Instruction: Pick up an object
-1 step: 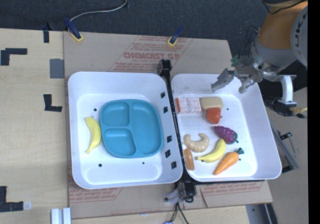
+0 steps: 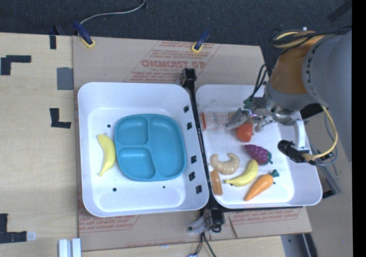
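Note:
My gripper [image 2: 247, 122] hangs low over the upper middle of the right bin [image 2: 306, 193], fingers spread open. A small red tomato [image 2: 245, 132] lies right at the fingertips, partly under them, and I see no grip on it. Below it lie purple grapes [image 2: 258, 153], a yellow banana [image 2: 245, 174], an orange carrot [image 2: 260, 186], a beige croissant [image 2: 225, 162] and a small orange sausage [image 2: 215, 182]. A pale wrapper [image 2: 214, 119] lies left of the gripper.
The left bin [image 2: 91, 107] holds a blue divided plate [image 2: 150, 147] and a second banana [image 2: 106, 154] by its left wall. The arm's grey body and orange band [image 2: 291, 70] overhang the right bin's upper right corner. A black divider [image 2: 194, 130] separates the bins.

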Robot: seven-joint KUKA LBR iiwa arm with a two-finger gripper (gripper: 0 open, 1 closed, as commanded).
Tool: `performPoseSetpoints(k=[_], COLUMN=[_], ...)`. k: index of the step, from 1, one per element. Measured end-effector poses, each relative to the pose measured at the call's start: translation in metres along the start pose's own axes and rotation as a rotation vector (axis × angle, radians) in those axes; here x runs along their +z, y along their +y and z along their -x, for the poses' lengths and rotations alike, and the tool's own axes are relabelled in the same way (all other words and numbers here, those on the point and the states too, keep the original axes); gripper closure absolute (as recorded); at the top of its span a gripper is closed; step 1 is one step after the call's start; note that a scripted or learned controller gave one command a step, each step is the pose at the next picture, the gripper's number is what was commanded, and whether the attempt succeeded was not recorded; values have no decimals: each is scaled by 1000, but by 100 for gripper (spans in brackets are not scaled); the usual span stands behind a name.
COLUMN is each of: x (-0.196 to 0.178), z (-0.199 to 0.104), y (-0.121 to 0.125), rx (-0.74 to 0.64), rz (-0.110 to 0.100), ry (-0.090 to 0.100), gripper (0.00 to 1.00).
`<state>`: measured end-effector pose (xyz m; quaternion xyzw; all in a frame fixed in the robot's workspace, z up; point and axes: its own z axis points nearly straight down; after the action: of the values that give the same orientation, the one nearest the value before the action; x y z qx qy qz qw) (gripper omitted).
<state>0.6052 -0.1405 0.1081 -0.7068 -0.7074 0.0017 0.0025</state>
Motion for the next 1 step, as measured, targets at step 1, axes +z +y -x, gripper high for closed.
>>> performPoseSetpoints(k=[1], x=[22], z=[-14], y=[-18], rx=[1], rz=[10], ry=[-4], gripper=[0])
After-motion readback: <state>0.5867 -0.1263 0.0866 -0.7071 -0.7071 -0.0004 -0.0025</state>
